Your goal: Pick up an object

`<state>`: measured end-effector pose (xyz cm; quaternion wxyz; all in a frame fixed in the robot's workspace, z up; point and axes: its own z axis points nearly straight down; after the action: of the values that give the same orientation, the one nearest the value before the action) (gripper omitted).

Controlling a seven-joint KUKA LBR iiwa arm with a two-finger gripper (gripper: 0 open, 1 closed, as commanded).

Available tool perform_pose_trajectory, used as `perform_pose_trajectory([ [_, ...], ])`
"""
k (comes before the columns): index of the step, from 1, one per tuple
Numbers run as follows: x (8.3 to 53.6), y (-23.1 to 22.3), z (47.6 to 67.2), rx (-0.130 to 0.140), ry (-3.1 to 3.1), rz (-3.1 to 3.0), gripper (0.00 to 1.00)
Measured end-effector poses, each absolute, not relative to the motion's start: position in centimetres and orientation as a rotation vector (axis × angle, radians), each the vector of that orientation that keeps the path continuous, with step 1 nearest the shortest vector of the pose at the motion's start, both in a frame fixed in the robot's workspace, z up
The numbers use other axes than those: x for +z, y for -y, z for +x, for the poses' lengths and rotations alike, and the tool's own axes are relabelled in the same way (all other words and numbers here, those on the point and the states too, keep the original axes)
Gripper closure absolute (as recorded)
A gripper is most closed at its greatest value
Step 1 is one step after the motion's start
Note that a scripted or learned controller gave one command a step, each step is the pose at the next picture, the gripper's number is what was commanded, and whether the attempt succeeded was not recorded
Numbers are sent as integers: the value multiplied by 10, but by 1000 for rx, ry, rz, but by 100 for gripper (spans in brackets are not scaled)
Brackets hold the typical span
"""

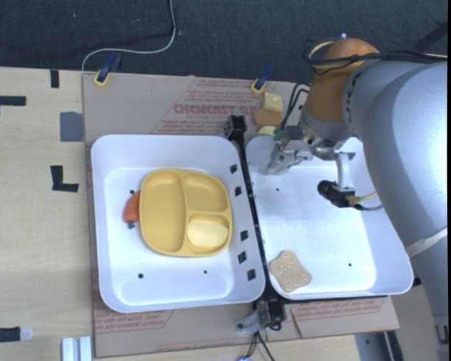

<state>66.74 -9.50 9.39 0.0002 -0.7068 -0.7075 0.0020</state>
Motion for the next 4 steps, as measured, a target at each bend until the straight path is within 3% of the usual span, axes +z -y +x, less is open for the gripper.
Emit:
perform_pose_trajectory([
  [1, 94, 95, 667, 7, 2223, -2220, 0],
  [2, 84, 101, 654, 3, 2222, -2221, 0],
  [3, 84, 96, 667, 11, 2222, -2217, 0],
  [4, 94, 96, 667, 6, 2222, -2220, 100],
])
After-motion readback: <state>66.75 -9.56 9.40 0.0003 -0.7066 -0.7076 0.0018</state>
